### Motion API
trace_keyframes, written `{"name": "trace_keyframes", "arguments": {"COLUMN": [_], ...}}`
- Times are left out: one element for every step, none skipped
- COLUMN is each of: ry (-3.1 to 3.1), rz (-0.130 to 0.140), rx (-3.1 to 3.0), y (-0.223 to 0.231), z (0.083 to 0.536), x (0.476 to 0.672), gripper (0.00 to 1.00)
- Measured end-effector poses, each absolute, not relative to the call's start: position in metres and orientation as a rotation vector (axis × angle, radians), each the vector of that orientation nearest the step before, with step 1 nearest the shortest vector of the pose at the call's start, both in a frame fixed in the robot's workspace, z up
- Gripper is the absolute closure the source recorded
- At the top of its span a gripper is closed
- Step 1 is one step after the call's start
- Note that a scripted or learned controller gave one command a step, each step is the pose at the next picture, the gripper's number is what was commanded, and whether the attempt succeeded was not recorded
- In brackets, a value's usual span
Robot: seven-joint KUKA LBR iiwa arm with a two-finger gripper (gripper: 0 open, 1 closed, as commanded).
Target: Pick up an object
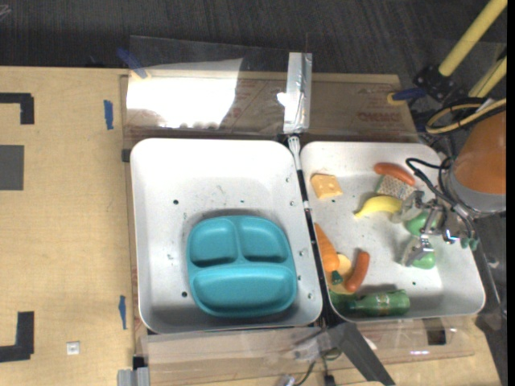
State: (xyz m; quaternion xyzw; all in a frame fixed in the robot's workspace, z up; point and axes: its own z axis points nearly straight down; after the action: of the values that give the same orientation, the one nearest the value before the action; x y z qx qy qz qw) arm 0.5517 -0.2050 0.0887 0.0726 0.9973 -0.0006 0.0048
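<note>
Green toy (425, 259) is lying in the right bin (471, 296), towards its right side, and it is looking like the likeliest target simply because the gripper (420, 244) is hanging directly over it; the metal parts are hiding much of the toy, so whether the gripper is released or clenched on anything cannot be told, and no grasp is showing. The arm (483, 163) is reaching in from the right, which is probably why this nearer piece is being tried rather than those by the divider. The other items are lying loose and scattered, as tipped-in things do: a banana (378, 207) is resting just left of the gripper, a sausage (394, 172) is sitting behind it, a cheese wedge (326, 185) is lying near the far left corner, a carrot (326, 252) is leaning along the left wall, and a green bottle (378, 301) is lying against the front wall. The left bin (153, 175) is holding a teal plate (240, 265), well apart from the work. The banana's closeness is making a snag likely.
</note>
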Motion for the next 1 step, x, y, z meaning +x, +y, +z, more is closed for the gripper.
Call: {"name": "trace_keyframes", "arguments": {"ry": [3.124], "rz": [-0.006], "rx": [0.210], "y": [-0.2027], "z": [0.0889], "x": [0.5535], "gripper": [0.00]}}
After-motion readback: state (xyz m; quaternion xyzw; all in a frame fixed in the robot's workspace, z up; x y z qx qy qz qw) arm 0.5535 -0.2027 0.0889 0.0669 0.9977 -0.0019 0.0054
